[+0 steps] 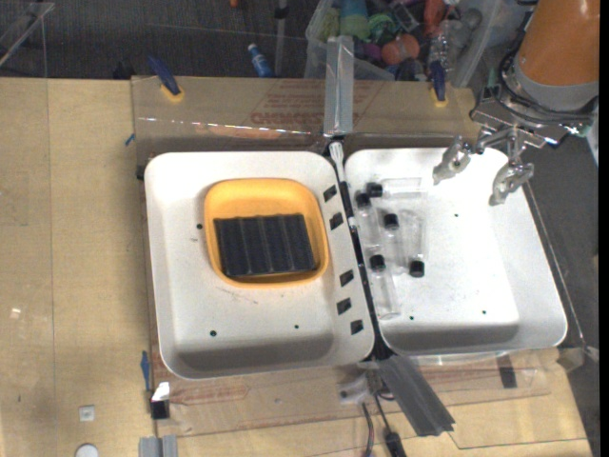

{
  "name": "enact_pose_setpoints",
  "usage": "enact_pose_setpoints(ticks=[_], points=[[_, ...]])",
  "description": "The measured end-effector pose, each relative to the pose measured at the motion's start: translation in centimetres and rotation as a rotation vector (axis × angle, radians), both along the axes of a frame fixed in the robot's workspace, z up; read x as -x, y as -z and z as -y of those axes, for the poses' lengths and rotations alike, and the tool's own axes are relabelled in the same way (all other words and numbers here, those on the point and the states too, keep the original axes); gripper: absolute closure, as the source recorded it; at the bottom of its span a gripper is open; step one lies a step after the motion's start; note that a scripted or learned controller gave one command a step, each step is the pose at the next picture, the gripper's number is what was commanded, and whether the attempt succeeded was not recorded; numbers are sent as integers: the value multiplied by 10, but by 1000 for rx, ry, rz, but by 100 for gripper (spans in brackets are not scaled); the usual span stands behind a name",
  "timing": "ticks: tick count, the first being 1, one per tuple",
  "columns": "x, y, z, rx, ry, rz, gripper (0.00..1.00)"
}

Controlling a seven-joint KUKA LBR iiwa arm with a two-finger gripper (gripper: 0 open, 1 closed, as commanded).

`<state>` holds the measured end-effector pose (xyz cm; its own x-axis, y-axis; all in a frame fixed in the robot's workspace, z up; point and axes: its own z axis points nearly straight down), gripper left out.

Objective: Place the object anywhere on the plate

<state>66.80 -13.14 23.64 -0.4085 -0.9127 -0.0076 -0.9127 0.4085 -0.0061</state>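
A grey bracket [411, 403] with dark cables sits at the near edge of the bench, just below the seam between the two white bins. Past it, in the right bin [495, 293], lies the object [392, 239]: a clear plastic piece with several small black caps or wheels, hard to make out against the white floor. It rests on the left side of that bin, close beside the divider [344, 246] with its row of black clips, and it is untouched. The yellow plate [264, 196] sits in the middle of the left bin [181, 293], with a dark ribbed rectangular slab [265, 246] lying on it toward its near half. Plate and object are in separate bins, with the divider between them.

The gripper [479, 173] hangs over the far right corner of the right bin, well apart from the object. Its two metal fingers [449, 164] are spread wide with nothing between them. Above it rises the orange band [561, 27] of the arm. Beyond the bins, a clear tub of bright toys [400, 8] stands at the far side.
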Motion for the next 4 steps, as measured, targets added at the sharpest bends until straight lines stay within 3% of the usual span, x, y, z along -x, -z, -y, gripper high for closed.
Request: enact_pose_setpoints(ticks=[1,2,4], points=[[0,-3,-12,1,-303,0,0],[1,32,-18,1,-660,-5,0],[1,27,-11,5,-1289,0,0]])
